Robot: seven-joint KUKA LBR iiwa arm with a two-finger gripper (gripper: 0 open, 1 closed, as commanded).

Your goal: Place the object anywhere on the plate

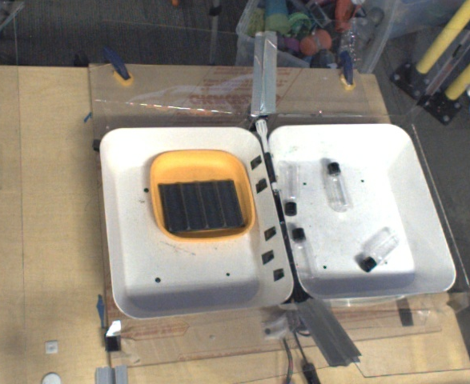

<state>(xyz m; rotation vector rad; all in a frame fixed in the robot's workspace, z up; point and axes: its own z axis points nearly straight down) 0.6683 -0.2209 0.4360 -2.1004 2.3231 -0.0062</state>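
Note:
An orange square plate [196,163] with rounded corners rests in the left white bin [130,238]. A black ridged rectangular block [201,206] lies flat on the plate and covers most of its front half. In the right white bin [403,174] are several clear tubes with black caps: one [335,186] near the middle, one [376,251] at the front right, and two [289,192] along the bin's left wall.
A row of black clips [265,214] runs down the divider between the two bins. A clear box of coloured toys [315,10] stands behind the bench. The bench's wooden top [34,214] stretches to the left of the bins.

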